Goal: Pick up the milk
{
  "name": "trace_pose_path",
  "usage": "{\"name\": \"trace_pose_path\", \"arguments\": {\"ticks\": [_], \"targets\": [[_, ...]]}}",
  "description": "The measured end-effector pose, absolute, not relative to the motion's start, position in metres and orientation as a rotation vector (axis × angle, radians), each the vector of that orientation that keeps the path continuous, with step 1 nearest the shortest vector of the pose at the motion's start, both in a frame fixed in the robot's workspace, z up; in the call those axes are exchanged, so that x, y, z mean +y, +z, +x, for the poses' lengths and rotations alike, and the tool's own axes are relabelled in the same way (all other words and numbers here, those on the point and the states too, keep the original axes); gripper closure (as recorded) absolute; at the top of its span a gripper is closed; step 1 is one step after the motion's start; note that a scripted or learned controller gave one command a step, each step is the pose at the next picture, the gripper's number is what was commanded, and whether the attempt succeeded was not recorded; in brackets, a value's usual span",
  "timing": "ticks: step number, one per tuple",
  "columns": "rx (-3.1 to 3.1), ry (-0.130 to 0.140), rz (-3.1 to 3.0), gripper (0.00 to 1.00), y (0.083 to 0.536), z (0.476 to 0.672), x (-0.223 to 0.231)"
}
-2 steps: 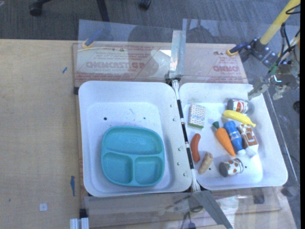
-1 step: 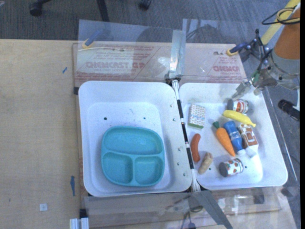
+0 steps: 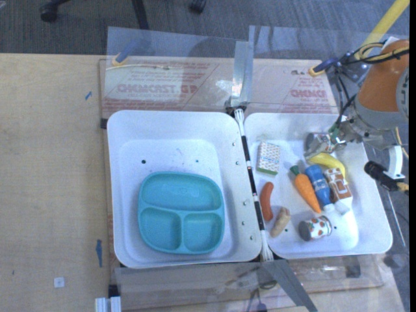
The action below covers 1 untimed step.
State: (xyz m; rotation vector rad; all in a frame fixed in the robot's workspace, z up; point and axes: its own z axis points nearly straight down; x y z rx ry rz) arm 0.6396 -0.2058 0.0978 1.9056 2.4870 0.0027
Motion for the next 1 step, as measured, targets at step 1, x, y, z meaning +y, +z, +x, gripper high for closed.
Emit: {"name": "trace_pose_path", "arguments": {"ticks": [1], "targets": [[2.956,0.002,1.053,0.0,0.0879,0.6536,-0.1683]]}}
